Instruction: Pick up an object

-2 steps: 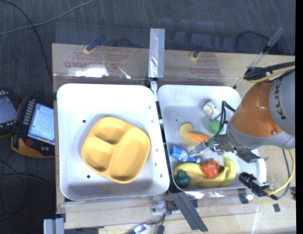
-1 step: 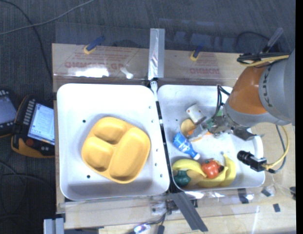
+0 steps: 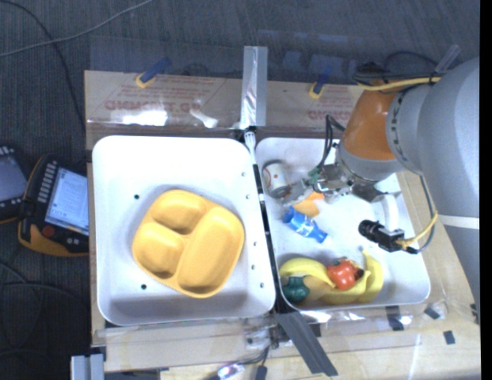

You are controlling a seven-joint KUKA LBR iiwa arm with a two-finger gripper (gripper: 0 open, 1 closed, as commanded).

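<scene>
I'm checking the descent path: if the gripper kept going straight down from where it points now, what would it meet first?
Probably the orange object just below the gripper, with the blue object beside it; depth is hard to judge from above.

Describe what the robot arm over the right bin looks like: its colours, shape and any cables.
The arm is a thick, rounded grey body with an orange band above the wrist. Below the band sits a metallic gripper assembly. A yellow cable loops along the arm's side, and a small black cylindrical part sticks out beneath it.
</scene>
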